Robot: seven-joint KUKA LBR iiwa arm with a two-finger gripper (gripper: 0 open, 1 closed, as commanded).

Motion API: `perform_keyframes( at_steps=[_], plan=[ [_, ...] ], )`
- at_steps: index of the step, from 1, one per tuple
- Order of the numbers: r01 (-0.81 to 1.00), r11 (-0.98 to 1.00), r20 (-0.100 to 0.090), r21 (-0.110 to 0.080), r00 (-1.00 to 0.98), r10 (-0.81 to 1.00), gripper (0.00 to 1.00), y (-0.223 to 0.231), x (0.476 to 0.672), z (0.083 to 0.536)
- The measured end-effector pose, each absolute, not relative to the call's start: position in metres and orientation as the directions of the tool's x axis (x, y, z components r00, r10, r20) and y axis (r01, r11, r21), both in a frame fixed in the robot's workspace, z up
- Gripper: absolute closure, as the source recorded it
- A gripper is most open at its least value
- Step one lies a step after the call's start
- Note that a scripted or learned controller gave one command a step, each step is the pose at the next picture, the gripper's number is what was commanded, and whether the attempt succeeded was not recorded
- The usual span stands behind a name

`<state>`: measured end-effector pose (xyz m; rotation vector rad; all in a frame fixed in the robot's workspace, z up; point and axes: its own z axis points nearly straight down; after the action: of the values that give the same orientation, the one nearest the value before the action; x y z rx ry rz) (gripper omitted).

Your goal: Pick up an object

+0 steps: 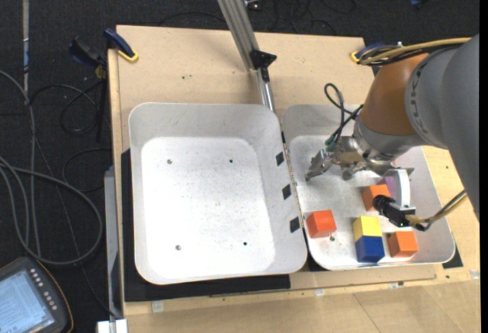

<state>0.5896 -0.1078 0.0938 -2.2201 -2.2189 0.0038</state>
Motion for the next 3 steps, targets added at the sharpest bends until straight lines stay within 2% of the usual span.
perform_keyframes(
  at_steps=[1,3],
  plan=[
    [1.0,-0.001,0.0,0.001,0.001,1.0,1.0,-0.108,0.591,0.106],
    [1.0,0.003,-0.001,0.006,-0.003,1.0,1.0,-0.099,0.599,0.21]
  ],
)
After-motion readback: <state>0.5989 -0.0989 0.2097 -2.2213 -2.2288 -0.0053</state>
